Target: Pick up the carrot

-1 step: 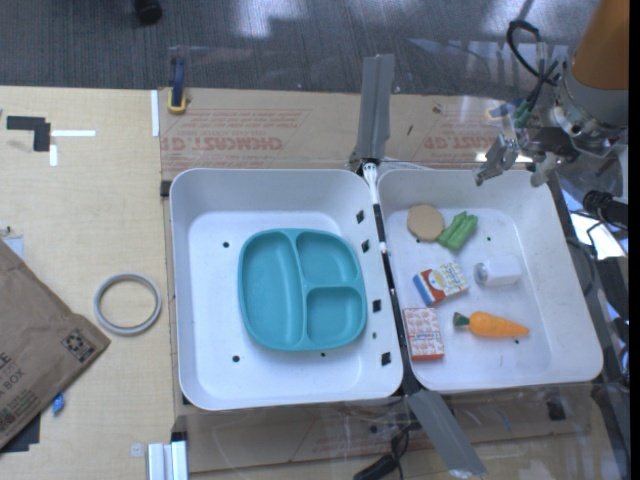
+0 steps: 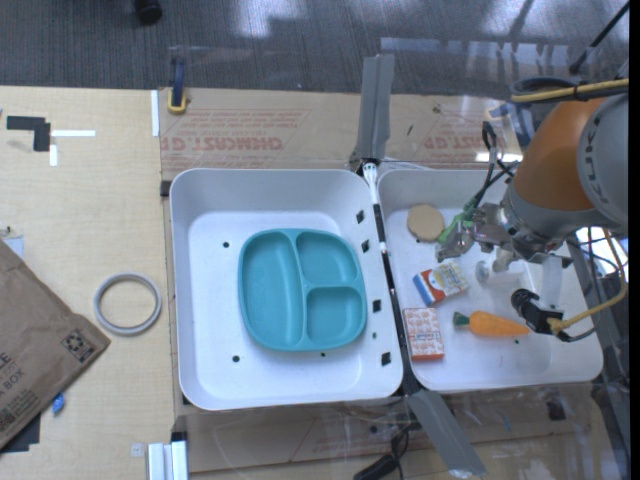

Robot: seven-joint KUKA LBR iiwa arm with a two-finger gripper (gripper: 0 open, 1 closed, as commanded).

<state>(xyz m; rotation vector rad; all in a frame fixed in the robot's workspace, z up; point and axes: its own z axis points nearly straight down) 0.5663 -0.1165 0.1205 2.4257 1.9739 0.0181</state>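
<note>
A: Where is the carrot point(image 2: 497, 324) at this moment?

B: It lies flat on the floor of the right bin point(image 2: 560, 363), in the near part, with the green top pointing to the left. A small red and white box point(image 2: 422, 333) lies just beside that green end, and a striped packet point(image 2: 441, 282) is a little further up.

A: And the gripper point(image 2: 488, 250)?

B: It hangs over the same bin, above the middle, near the packet and apart from the carrot. Whether it is spread or pressed together, I cannot tell (the wrist and cables cover much of it). Nothing is seen pinched in it.

A: So what must be done well now?

B: In my judgement, the approach. The gripper should go toward the near side and stop above the thick orange middle, not above the leaves. It should close across the short width of the carrot, so it must turn to cross the long axis.

A: Any danger?

B: The carrot is round and may roll away. Also the box is close, so a descent too far left could touch it. The round biscuit point(image 2: 425, 222) at the far side and the teal divided plate point(image 2: 300, 289) in the left bin point(image 2: 190, 298) are well apart.
</note>
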